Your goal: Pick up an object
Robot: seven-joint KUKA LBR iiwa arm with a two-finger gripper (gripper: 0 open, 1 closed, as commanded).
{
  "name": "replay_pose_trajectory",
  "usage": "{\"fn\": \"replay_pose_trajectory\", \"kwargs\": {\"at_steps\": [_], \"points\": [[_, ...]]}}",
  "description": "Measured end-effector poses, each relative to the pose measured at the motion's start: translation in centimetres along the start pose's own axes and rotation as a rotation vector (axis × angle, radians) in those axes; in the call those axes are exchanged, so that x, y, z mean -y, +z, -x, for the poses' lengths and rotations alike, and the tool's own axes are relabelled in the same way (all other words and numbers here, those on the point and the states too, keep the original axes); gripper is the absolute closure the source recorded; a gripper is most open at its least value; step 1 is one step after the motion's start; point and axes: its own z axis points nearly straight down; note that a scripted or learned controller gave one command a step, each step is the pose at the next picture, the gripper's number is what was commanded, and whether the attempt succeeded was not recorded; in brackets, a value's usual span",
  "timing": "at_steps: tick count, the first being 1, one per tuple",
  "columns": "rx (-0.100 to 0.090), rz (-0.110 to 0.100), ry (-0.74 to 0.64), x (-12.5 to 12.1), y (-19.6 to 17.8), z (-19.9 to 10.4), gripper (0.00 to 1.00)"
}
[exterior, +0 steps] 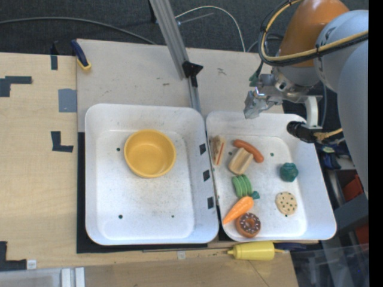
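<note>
You see two white bins: the left bin [102,220] and the right bin [317,220] look like matt plastic, speckled with dark scuffs. The yellow bowl [149,153] looks like smooth plastic with a soft sheen. The surface [30,160] shows pale wood grain, matt, with dark tape patches. The toy foods look like plastic: the carrot [238,209] smooth, the doughnut [248,225] glossy. The slanted rail [167,23] reads as brushed metal. The arm's orange band [311,20] shines glossily.
</note>
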Motion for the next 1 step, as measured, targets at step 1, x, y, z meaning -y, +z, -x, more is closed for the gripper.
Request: {"fn": "replay_pose_trajectory", "kwargs": {"at_steps": [1], "points": [[0.000, -0.001, 0.000, -0.08, -2.80, -0.02, 1.00]]}}
